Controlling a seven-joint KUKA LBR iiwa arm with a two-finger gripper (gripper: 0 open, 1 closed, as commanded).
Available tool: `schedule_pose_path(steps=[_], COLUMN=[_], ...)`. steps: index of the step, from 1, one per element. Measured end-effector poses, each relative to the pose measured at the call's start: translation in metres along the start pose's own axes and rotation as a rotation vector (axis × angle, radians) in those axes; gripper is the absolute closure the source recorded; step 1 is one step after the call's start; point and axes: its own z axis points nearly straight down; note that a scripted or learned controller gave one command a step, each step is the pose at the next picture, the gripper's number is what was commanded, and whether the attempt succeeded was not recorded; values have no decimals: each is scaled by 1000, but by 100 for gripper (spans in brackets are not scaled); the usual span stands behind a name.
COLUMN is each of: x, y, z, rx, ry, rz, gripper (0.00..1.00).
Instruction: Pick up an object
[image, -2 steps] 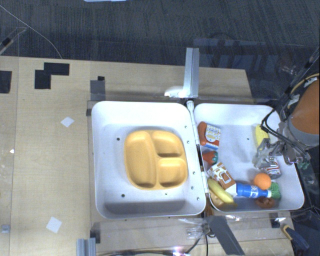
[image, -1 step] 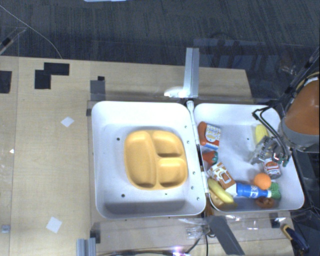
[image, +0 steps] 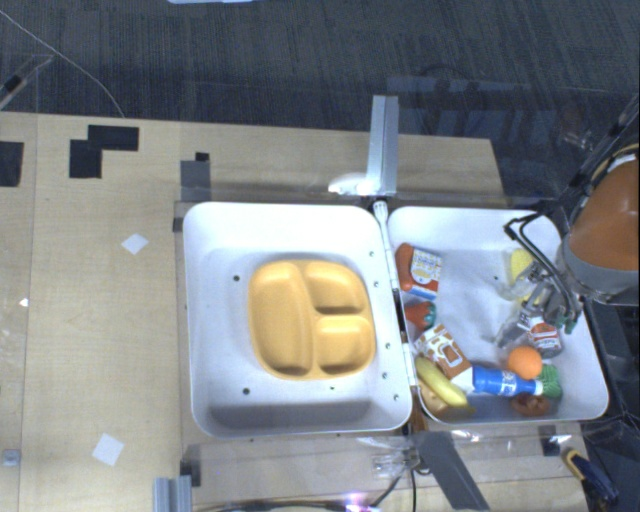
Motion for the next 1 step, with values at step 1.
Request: schedule_pose_path(steps=[1], x=[-60], y=[38], z=[-5], rx=[0], ry=[3], rz=[224], gripper=[0])
